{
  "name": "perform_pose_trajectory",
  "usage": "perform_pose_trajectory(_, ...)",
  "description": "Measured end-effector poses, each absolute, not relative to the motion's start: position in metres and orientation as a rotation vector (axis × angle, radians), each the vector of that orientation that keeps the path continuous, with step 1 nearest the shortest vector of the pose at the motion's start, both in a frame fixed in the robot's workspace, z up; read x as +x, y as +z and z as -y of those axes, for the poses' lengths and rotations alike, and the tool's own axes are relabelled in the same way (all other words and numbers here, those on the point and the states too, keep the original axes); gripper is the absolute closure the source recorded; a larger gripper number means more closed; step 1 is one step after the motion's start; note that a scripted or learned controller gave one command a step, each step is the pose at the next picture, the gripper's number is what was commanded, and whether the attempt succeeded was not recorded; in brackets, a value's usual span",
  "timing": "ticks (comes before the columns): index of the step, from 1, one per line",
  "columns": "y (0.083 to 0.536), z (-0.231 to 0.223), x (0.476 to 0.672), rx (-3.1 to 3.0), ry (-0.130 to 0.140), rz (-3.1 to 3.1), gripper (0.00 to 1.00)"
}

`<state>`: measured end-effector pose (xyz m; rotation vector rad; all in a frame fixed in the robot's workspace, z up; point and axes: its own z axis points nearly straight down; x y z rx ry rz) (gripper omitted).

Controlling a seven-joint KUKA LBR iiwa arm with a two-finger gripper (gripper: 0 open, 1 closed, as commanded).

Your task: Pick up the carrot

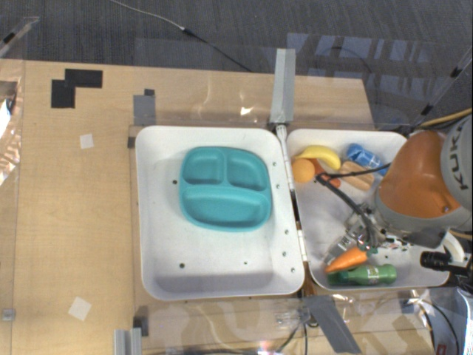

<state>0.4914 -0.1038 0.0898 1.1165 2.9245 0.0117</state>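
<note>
Wooden worktop (74, 220) is being seen from above, two white bins side by side on it. A teal divided plate (224, 188) is being carried in the left bin (159, 265). In the right bin (316, 272), the carrot (347, 259) is lying near the front wall, touching a green bottle (368, 274) just in front of it. The hand (360, 239) is being positioned right above the carrot's thick end; finger spread cannot be told. A banana (319, 154), an orange ball (303, 170) and a blue item (362, 156) are being kept at the back.
</note>
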Motion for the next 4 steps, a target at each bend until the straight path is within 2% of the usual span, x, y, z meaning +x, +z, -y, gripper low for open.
perform_pose_trajectory(1, 0.103, 0.103, 0.496, 1.102, 0.015, -2.917, 1.0)
perform_pose_trajectory(2, 0.102, 0.103, 0.495, 1.103, 0.015, -2.918, 0.0)
perform_pose_trajectory(3, 0.092, 0.103, 0.599, 1.385, 0.004, -2.813, 0.0)
perform_pose_trajectory(4, 0.188, 0.073, 0.535, 0.995, 0.004, -2.968, 0.0)
